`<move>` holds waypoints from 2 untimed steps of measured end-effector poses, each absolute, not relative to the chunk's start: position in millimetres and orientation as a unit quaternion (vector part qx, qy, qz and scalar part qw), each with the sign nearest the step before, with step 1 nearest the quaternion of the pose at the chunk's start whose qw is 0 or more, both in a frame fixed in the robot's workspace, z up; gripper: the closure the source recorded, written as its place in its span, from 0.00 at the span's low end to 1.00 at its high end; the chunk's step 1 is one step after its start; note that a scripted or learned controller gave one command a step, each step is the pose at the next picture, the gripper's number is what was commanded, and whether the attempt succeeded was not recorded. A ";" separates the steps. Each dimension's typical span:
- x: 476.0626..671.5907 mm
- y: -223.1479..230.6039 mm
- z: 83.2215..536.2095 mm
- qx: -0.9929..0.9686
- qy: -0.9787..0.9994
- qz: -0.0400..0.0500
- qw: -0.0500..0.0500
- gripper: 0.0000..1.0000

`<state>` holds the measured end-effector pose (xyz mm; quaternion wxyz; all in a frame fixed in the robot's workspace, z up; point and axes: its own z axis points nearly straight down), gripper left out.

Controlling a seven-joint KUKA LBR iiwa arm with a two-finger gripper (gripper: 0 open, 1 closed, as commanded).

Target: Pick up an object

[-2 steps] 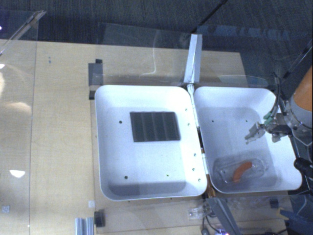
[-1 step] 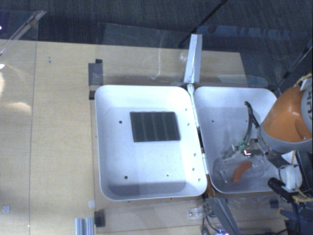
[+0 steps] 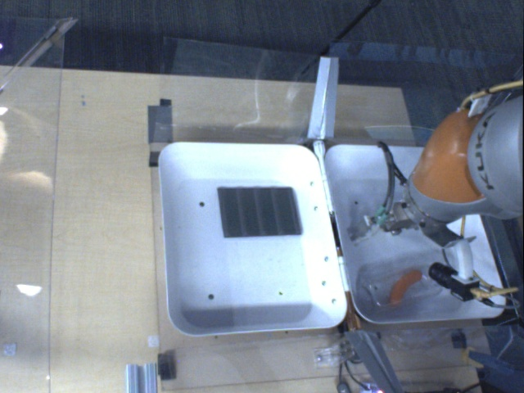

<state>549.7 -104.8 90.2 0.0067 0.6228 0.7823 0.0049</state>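
Note:
A small orange-red oblong object lies near the front of the right bin. My gripper hangs low over the middle-left of that bin, behind and to the left of the orange-red object and apart from it. The grey arm with its orange band reaches in from the right above the bin and hides part of the bin's right side. Something small and greenish shows at the gripper, too small to identify.
The left bin holds a flat dark ridged rectangle near its middle. A metal divider post stands at the back between the two bins. Wooden bench surface surrounds them on the left.

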 end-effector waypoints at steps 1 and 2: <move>560.8 -94.7 89.7 0.746 0.666 0.004 0.004 0.00; 656.9 -109.9 87.5 0.679 0.734 0.002 0.004 0.00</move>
